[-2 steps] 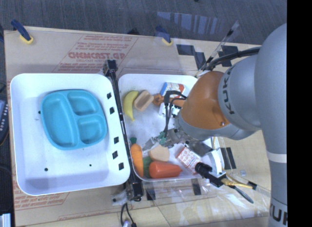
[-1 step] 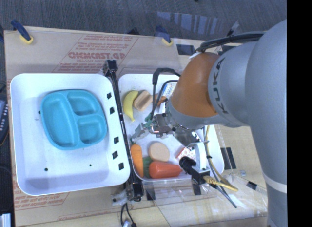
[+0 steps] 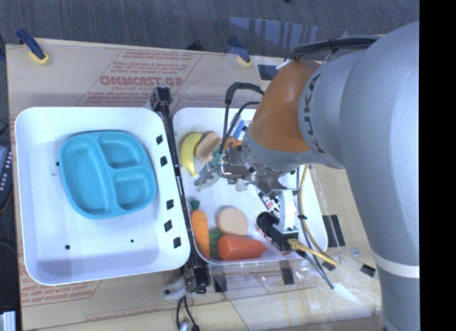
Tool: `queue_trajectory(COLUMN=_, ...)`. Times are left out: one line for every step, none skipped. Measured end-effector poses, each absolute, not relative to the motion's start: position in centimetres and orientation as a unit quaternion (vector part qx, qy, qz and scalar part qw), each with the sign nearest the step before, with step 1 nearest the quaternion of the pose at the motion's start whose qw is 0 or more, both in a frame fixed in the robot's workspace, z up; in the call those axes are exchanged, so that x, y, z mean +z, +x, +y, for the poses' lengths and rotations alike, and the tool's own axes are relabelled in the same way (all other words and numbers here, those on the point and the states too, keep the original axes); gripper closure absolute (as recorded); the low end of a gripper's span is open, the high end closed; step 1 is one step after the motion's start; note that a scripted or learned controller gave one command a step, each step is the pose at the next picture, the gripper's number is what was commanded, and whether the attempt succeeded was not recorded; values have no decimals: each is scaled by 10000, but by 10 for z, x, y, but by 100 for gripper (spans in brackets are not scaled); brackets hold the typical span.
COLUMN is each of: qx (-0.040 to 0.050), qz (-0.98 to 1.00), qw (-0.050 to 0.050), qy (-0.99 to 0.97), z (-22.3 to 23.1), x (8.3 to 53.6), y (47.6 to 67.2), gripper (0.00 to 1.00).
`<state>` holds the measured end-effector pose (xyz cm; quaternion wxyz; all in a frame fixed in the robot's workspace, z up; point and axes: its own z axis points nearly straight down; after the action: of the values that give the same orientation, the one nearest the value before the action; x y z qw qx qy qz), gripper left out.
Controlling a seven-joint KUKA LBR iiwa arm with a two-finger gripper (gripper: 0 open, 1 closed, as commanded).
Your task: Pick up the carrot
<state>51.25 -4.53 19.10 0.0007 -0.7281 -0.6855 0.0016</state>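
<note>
Red print on the brown cardboard sheet (image 3: 85,84) under the bins reads "CHEMCAST GP", with smaller lines above and below it too fine to read; the dark letters "KU" show on the grey arm (image 3: 356,102) beside its orange band, the rest of the word curving out of sight. The carrot (image 3: 200,228) lies in the right bin (image 3: 187,119), at about seven o'clock within it, close against the left wall. Its long axis runs roughly twelve to six, the orange body toward twelve and what seems to be a green stub at the six end, partly hidden by the bin's rim. Just at its three o'clock sit a round tan slice (image 3: 232,221), perhaps bread, and below that a red-orange piece (image 3: 241,248) lying across the bin's near edge. A banana (image 3: 189,153) and a tan bread-like piece (image 3: 207,146) rest at about ten o'clock in the same bin. The gripper (image 3: 214,169) hovers over the bin's middle, above and apart from the carrot, with nothing visible between its fingers; whether they are spread or closed cannot be told, since cables and the wrist crowd them. The left bin (image 3: 43,251) holds a blue divided plate (image 3: 107,173).
</note>
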Motion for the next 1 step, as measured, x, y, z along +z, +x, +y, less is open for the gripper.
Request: queue_trajectory(qx=19, qz=-6687, qw=17, qy=-7436, z=-104, x=93, y=495, gripper=0)
